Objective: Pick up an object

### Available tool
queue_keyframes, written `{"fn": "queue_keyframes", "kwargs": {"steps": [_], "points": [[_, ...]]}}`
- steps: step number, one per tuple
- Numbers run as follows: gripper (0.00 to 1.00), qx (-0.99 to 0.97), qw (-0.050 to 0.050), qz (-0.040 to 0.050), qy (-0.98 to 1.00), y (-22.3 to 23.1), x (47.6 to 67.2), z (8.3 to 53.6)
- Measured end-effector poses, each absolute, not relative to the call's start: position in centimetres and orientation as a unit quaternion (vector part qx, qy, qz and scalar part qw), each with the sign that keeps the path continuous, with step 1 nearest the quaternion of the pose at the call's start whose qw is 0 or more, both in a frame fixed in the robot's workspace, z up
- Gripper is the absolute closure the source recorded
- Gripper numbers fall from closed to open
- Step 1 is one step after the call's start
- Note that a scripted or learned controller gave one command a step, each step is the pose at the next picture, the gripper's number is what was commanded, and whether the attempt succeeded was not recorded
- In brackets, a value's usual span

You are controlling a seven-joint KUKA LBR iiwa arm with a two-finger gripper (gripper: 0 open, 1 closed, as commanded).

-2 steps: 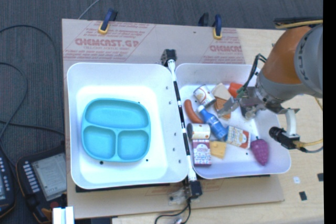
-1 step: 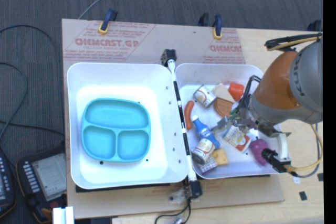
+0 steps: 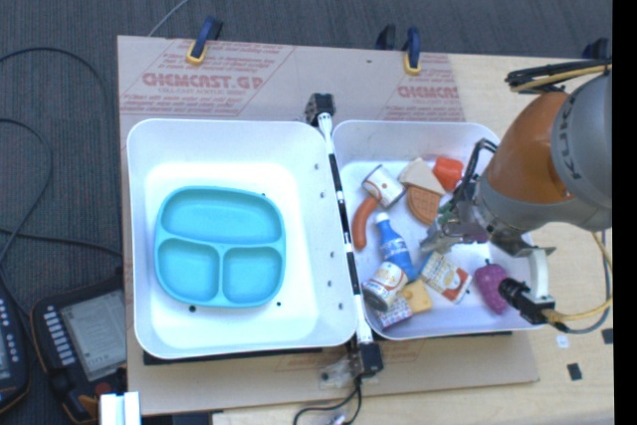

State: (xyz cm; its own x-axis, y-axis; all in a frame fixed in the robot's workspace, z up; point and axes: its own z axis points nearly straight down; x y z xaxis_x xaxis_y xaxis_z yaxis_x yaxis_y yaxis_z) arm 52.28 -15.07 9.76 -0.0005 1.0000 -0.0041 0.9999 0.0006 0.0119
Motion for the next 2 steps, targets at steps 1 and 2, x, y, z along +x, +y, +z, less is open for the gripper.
{"fn": "queue_keyframes", "kwargs": {"steps": [1,2], "points": [[0.00,0.707,0.006,0.0027,0.707,-15.06,52.27,9.75],[1.00,0.707,0.005,0.0024,0.708,-15.01,52.33,10.58]]}}
